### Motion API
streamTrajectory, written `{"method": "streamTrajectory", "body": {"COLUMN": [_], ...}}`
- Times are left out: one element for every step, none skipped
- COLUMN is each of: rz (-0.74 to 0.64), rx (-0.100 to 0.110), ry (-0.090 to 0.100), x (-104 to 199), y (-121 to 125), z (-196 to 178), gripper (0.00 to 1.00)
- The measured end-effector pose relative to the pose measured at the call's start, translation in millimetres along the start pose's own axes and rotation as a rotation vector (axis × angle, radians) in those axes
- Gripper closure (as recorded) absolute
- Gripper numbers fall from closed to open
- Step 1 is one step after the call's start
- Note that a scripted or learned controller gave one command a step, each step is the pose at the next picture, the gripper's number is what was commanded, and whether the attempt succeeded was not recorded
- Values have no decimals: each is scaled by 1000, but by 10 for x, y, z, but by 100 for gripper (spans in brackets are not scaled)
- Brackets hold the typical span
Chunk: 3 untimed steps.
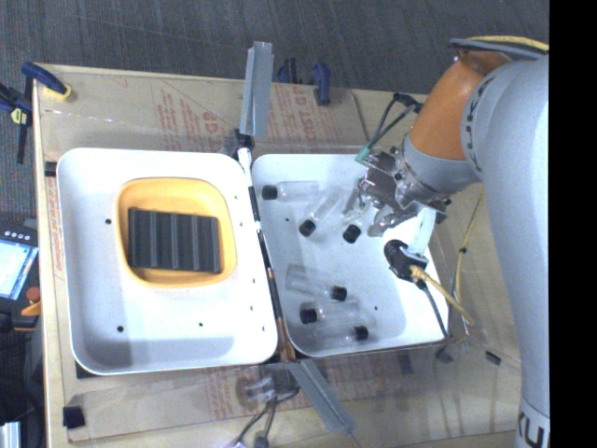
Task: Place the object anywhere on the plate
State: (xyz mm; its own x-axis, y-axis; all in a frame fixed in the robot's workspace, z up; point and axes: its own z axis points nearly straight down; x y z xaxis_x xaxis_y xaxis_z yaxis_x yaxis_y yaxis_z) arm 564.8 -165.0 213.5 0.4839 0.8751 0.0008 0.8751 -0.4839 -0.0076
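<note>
Grey arm (518, 203) dominates the right side, nearest the lens, orange band (448, 110) above the wrist. Counter (140, 110) carries two white bins. Left bin (84, 250) holds a yellow plate (177, 233) with a dark ridged centre. Right bin (424, 315) holds several clear vials with black caps: one (312, 217) mid-bin, others (326, 311) near the front edge. Tool (373, 215) sits low over the right bin's far side, a black-capped vial (352, 232) just beside it. Can't tell if the tool is released or clenched.
</note>
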Motion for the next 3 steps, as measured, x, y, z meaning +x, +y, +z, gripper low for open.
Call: {"method": "streamTrajectory", "body": {"rz": [-77,-357,-657], "rx": [-3,-6,-1], "ry": [-1,-2,-4], "x": [775,1270,1796], "y": [156,245,51], "z": [-93,-182,227], "gripper": [100,100,100]}}
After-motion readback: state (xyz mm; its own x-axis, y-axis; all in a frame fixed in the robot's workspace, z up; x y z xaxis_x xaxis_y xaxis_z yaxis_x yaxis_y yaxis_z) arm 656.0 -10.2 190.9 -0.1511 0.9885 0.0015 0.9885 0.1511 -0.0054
